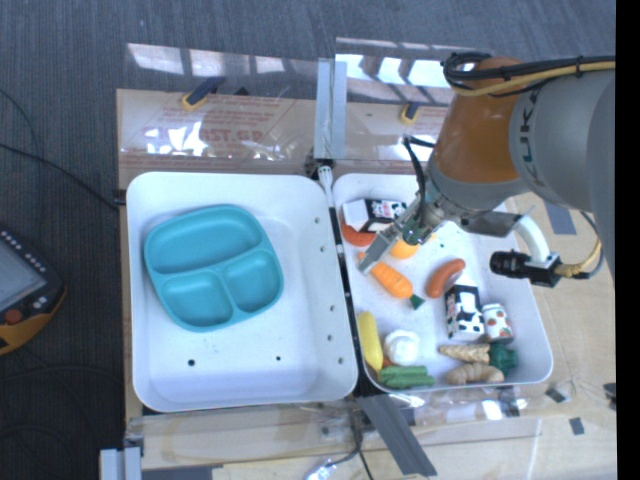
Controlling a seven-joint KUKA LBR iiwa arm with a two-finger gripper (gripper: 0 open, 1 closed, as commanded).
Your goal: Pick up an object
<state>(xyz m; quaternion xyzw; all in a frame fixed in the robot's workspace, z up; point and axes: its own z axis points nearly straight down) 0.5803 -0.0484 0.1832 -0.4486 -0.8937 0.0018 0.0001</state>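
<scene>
Hovering low in the right bin [535, 313], the gripper [385, 246] sits just above the carrot [393, 280], near the bin's left wall; whether it is wide or narrow, I cannot tell. The carrot's long axis runs diagonally, its tip pointing toward the lower right. A good grasp, I judge, closes across that axis at mid-body, clear of the sausage [445, 276] beside it.

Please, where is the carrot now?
The carrot lies in the right bin, near its left-centre, just below the gripper and left of the sausage.
</scene>
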